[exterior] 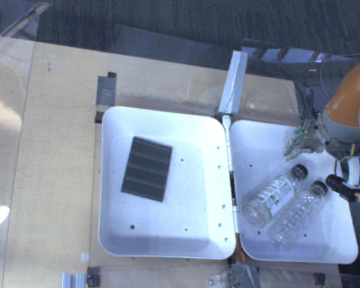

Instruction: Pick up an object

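Two clear plastic bottles with black caps lie slanted side by side in the right bin (341, 250): one with a label (271, 198) and one ribbed (297, 213) to its right. A dark ridged rectangular block (146, 168) lies flat in the left bin (158, 239). My gripper (298, 145) hangs over the far part of the right bin, just above and beyond the labelled bottle's cap (299, 172). It is small and partly blurred against the white bin. Nothing shows in its grasp.
The grey arm with its orange band (352, 93) comes in from the upper right. A metal post (232, 82) stands behind the seam between the bins. Cables and black fittings (347, 185) sit at the right bin's right edge.
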